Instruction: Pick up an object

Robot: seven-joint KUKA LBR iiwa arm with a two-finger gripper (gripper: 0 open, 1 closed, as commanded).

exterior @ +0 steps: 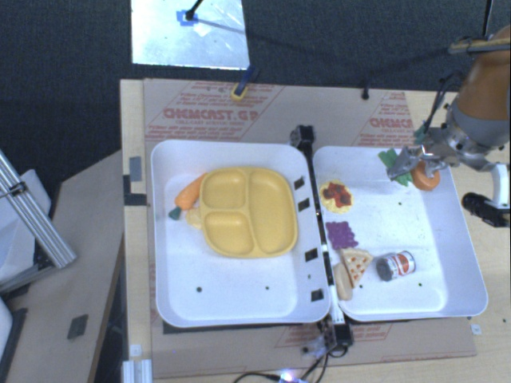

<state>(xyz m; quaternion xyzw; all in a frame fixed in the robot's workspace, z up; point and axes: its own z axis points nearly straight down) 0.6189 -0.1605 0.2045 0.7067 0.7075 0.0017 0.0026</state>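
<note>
At the left of the frame, the left bin (172,294) on the table (136,238) holds a yellow divided plate (243,212) near its middle, with a toy carrot (188,191) tucked against the plate's left edge. Neither is near the arm.

Past the black divider, the right bin (447,294) carries the likelier targets. Along its left side, from top to bottom, lie a small yellow and red food piece (336,195), a purple grape cluster (342,234) and a pizza slice (355,265), with a pale bread-like piece just beside the slice at the bin's lower left. A small can (397,265) lies on its side right of the pizza, apart from it.

At the upper right of this bin the pincer (421,164) sits low over an orange round piece (427,179) with a green leafy piece (393,160) just to its left. How wide it is set I cannot tell, and nothing shows gripped.

The step in hand looks like closing on the orange piece. To do it well, centre the pincer on that piece alone, clear of the green one and the bin wall just beside it, come down to the floor of the bin, close firmly, then lift straight up.
</note>
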